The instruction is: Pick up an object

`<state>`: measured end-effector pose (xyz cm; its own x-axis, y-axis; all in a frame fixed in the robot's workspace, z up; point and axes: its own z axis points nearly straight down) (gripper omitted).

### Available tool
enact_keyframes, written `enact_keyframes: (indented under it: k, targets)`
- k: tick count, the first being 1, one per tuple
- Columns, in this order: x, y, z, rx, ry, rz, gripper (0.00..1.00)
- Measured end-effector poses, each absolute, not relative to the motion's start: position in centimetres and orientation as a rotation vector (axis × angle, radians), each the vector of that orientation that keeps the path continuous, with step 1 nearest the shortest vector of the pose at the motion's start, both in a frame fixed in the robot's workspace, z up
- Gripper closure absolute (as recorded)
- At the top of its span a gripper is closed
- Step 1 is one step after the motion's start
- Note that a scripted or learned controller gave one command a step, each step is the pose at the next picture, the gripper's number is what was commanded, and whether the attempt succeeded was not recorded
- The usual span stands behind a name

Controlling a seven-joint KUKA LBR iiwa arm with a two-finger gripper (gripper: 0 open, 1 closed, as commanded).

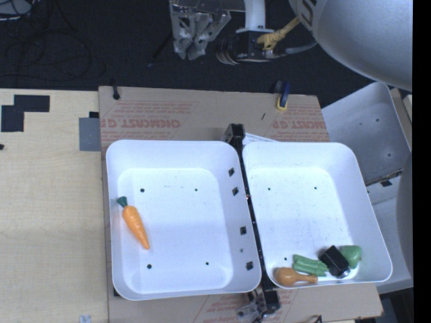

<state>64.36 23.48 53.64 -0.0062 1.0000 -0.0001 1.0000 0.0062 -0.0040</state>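
Note:
An orange toy carrot (135, 225) with a green top lies near the left wall of the left bin (168, 155). In the near right corner of the right bin (303, 155) sit a tan pear-shaped toy (293, 276), a green bean pod (310, 265), a black block (335, 260) and a green piece (351, 253), packed close together. My gripper (195, 40) hangs high at the top of the view, above the far edge of the bench and well away from both bins. Nothing shows between its fingers.
The grey arm body (357, 25) fills the top right corner. A black divider with clips (242, 207) runs between the bins. Both bins rest on a cardboard sheet (202, 116). Cables lie on the dark surface at top left.

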Motion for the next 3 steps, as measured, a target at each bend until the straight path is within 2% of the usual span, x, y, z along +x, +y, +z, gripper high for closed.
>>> enact_keyframes:
  k: [1,2,3]
  targets:
    - [64.3,23.2,53.7,-2.217,-2.223,0.007,1.00]
    - [64.3,21.9,49.0,-2.219,-2.219,0.015,1.00]
    - [64.4,24.4,49.8,-2.218,-2.222,0.005,1.00]
